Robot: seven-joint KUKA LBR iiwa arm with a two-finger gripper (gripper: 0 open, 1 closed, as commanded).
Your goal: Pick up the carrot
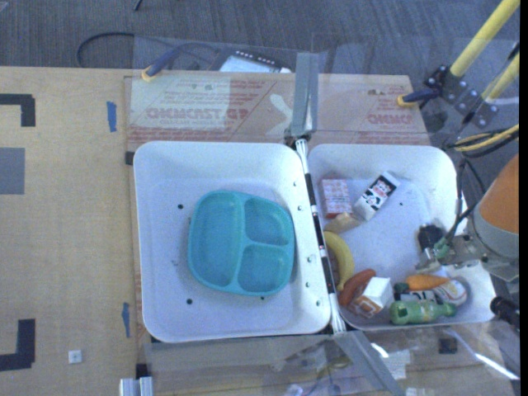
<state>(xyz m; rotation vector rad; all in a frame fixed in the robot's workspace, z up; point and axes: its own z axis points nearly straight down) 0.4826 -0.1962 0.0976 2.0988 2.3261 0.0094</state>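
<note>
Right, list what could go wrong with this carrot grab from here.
1. The small orange carrot lies tight against the green plastic bottle near the right white bin's front corner, so the gripper may nudge or catch the bottle instead.
2. The bin wall close by leaves little room, so the carrot could get pushed against it rather than lifted.

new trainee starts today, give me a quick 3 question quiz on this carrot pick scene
1. True or false: the carrot lies in the right bin.
2. What sits in the left bin? A) banana B) teal divided plate C) milk carton
3. Name the item just in front of the carrot, nearer the bin's front wall.

Key
1. True.
2. B, the teal divided plate.
3. The green bottle.
</note>
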